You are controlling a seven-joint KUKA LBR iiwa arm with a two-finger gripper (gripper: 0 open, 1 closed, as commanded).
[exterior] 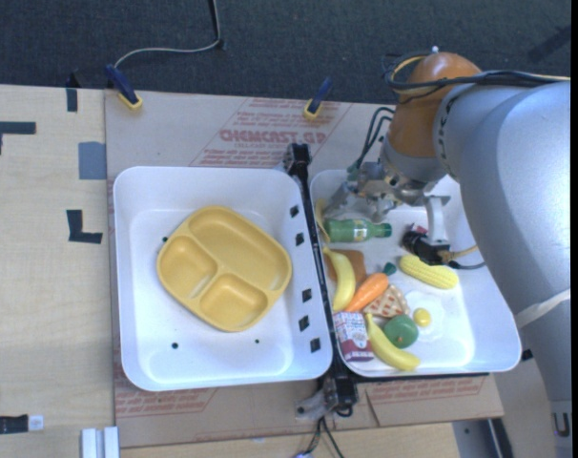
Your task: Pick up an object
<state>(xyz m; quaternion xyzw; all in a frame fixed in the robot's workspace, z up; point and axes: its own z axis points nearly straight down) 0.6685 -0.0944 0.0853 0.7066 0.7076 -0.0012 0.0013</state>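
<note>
Beneath the claw, a green bottle lies flat.

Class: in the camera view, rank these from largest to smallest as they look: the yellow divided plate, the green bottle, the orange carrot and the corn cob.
1. Yellow divided plastic plate
2. Green plastic bottle
3. Yellow corn cob and orange toy carrot: too alike to rank

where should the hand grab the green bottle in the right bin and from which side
Probably across the middle of the green bottle's body, coming straight down from above. It lies on its side, its long axis running left-right, so fingers closing across the narrow width should fit. The hand hangs just beyond it. A banana lies close on the near side, so keep the closing path tight.
</note>
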